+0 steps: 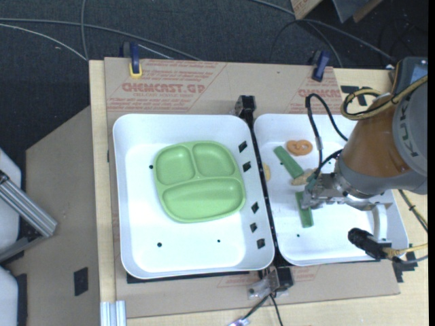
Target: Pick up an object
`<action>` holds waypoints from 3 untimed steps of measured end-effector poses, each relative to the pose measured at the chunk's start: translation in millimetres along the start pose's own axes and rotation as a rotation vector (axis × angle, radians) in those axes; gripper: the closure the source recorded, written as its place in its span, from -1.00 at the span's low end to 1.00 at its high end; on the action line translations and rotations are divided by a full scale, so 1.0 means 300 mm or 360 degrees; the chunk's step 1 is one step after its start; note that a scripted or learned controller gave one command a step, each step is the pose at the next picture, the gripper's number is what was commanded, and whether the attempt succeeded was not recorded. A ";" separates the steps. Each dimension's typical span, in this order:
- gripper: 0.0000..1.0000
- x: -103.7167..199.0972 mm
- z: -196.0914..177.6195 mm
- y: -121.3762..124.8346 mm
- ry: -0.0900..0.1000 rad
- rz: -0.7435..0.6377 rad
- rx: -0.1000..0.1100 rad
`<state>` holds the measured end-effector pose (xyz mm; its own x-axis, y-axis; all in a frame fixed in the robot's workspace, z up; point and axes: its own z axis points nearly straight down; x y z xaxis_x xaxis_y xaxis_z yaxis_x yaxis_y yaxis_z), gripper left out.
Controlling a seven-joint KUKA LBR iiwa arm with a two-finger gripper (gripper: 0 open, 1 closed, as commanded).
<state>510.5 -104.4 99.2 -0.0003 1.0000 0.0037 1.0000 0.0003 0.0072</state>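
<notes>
Green sticks lie in the right bin (326, 253): one long stick (287, 162) slants near the middle of the bin, another green stick (305, 212) lies right under the gripper (314, 194). Small orange ring-shaped piece (298, 147) sits above them toward the far side, apart from both sticks. Gripper is low over the bin at the top end of the lower stick; can't tell whether it's open or closed, or whether it grips anything. Grey arm with orange band (370, 145) comes in from the right. Left bin (136, 250) holds a green divided plate (199, 180), three compartments, lying flat. Black clips along the seam between bins.
</notes>
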 end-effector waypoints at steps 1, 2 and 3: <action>1.00 -0.020 -0.206 0.013 -0.0008 0.0000 0.0002; 1.00 -0.001 -0.359 0.032 -0.0007 -0.0003 0.0003; 1.00 -0.015 -0.569 0.029 -0.0008 -0.0002 0.0000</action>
<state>518.0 -109.5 269.9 -0.0015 1.0000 -0.0016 1.0000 0.0015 0.0073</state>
